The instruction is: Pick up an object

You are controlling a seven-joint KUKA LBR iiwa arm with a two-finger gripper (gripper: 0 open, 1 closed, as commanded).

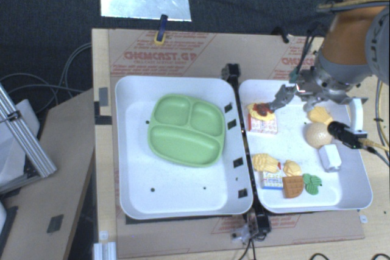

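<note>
The right bin (pixel 359 192) holds several small toy items. A white and red card with a red piece on it (pixel 262 119) lies near the bin's left wall. A yellow piece (pixel 320 114), a beige ball (pixel 316 134) and a white block (pixel 331 157) lie toward the right. Along the front are a yellow item (pixel 265 161), a small box (pixel 272 179), a brown cracker (pixel 292 187) and a green leaf (pixel 312 182). My gripper (pixel 284 96) hangs over the back of this bin, just above and right of the card, apart from it.
In the left bin (pixel 131 192) lies a green divided plate (pixel 186 130). A black divider (pixel 241 131) runs between the bins. The orange-banded arm (pixel 353 27) fills the upper right. A black and white part (pixel 347 131) sticks out over the beige ball.
</note>
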